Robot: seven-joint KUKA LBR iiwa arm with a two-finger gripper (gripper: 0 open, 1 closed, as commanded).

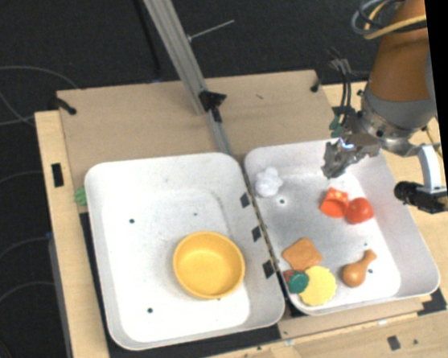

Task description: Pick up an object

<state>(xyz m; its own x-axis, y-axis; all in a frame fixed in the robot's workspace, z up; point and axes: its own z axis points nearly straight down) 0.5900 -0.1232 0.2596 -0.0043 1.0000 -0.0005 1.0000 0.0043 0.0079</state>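
Observation:
My gripper (334, 164) hangs over the back part of the right bin (388, 194), above bare floor and with nothing seen between its tips. Just below it lie an orange piece (334, 203) and a red piece (358, 211), touching each other. A white crumpled object (268, 182) sits near the bin's back left corner. Toward the front lie a light brown block (301, 253), a yellow round piece (319, 284) with a green piece (299, 281) against it, and a brown pear-shaped object (357, 269).
The left bin (130, 202) holds a yellow bowl (208, 264) near its front middle. A slanted metal post (180, 50) rises behind the bins, ending at their shared rim. The bench edge runs all round.

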